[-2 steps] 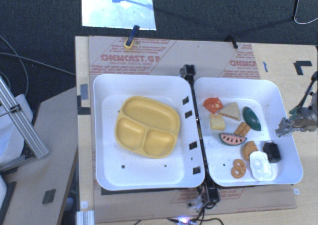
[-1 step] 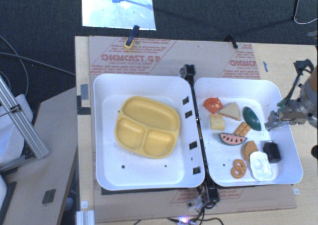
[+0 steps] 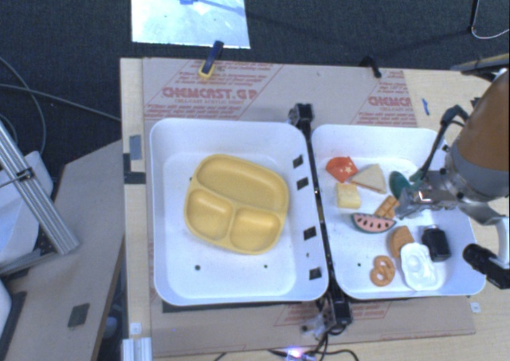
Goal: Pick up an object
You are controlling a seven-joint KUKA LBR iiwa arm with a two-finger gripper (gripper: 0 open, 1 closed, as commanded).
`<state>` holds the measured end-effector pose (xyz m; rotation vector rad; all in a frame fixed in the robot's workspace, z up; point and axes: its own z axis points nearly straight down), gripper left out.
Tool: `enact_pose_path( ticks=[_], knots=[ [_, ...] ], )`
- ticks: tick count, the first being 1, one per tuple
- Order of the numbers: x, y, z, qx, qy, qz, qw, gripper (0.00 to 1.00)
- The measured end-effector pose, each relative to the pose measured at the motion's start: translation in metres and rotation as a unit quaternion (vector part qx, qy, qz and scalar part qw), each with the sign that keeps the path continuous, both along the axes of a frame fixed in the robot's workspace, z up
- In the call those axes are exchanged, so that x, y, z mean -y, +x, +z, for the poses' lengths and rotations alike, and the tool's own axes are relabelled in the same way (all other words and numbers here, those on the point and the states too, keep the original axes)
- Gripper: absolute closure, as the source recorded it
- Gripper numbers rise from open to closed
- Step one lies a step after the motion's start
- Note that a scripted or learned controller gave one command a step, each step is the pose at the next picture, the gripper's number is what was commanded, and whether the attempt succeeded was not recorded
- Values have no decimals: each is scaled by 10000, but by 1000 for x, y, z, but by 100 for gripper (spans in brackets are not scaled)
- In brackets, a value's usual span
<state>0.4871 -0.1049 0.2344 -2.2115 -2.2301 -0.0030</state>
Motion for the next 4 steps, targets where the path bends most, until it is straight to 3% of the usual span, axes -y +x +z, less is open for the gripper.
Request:
enact_pose_path(
  ticks=[1, 2, 3, 4],
  knots=[
    [85, -1, 6, 16, -35, -69, 10000, 100],
    [65, 0, 8, 5, -11, -16, 10000, 100],
    [6, 1, 40, 24, -4, 12, 10000, 100],
    [7, 19, -156, -2, -15, -37, 10000, 100]
  ],
)
